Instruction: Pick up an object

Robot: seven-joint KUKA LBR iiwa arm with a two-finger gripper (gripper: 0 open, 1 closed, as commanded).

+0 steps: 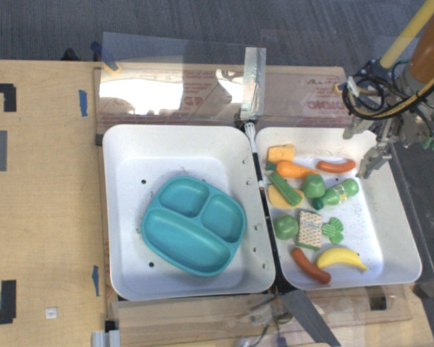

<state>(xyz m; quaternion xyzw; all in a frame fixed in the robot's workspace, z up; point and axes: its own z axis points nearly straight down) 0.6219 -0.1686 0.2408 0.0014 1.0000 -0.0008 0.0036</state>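
Note:
The right bin (401,230) holds several toy foods: a yellow cheese block (281,152), an orange carrot (293,170), a red sausage (336,166), a green pepper (313,186), a green cucumber (284,189), a banana (341,259) and a second red sausage (309,264). My gripper (375,159) hangs over the bin's far right corner, just right of the first red sausage. Nothing is seen held in it.
The left bin (123,194) carries a teal divided plate (194,224). A clear panel and a metal post (253,82) stand behind the bins. Black cables (369,92) loop around the wrist. Cardboard (36,194) covers the bench at left.

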